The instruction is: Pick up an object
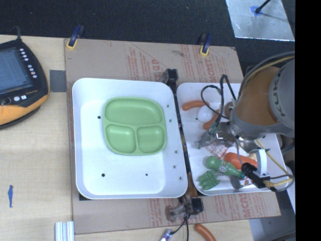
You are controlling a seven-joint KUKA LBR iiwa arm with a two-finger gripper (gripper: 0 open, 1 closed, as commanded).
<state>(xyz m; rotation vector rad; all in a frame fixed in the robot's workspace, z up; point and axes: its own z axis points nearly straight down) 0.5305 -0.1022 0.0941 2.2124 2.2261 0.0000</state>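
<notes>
A: What is taking up the most room on the bench?

B: Two shallow white bins are sitting side by side on a sheet of brown cardboard (150, 59). The left bin (88, 149) is holding a pale green divided plate (134, 125), lying flat toward its far side. The right bin (193, 92) is holding a clutter of small things.

A: And the robot?

B: The grey arm (263, 102), with its orange band, is reaching in from the right and hanging over the right bin, covering much of its right half. The gripper (216, 130) is pointing down into the middle of that bin, among the objects there. I cannot tell how wide it is standing, or whether it has hold of anything, because the wrist and loose cables are hiding it.

A: What is lying in that bin?

B: An orange sausage-shaped piece (192, 105) and a white egg (204, 114) are resting at the far side. Nearer, a green bottle-shaped toy (220, 165) is lying beside an orange carrot-like piece (235, 159), and a dark green leafy toy (207, 179) is sitting at the near edge.

A: Anything off to the side?

B: A teach pendant (17, 82) with an orange rim is resting on the bench at far left.
</notes>
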